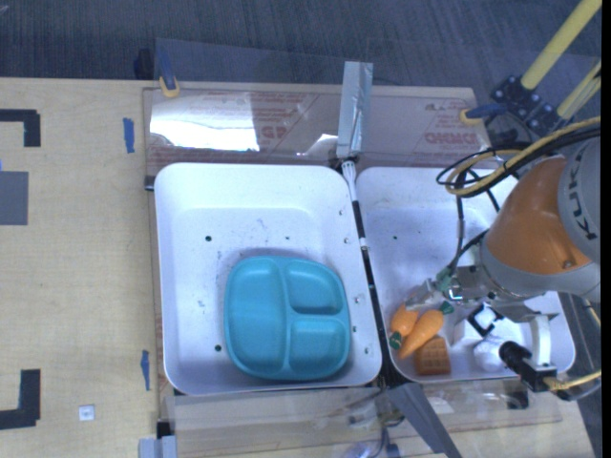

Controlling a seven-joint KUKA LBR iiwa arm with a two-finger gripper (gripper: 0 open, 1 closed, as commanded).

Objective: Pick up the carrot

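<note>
bench edge (286, 418) comes nearest, a pale wooden lip running under both bins. just above it sits the left bin (181, 256), and in its near half lies a teal divided plate (286, 318) with three compartments, flat on the white floor and a little toward the wall shared with the other bin. the right bin (401, 218) holds the task's things in its near corner: the carrot (422, 332), orange with a bit of green at its top, lies slanted close to the dividing wall, with a second orange piece (402, 321) touching it on the left and a brownish ridged block (433, 357) just below it (what that block is, i cannot tell). the gripper (456, 292) hangs just beside the carrot's upper right end, under the grey wrist and the orange band (535, 227) of the arm; whether it is released or clenched i cannot tell from this slant, and nothing is seen between its tips. black cables (473, 175) loop over the arm. farther back, a clear panel (248, 122) with red lettering stands behind both bins, and beyond it lies dark grey carpet (286, 8).
</note>
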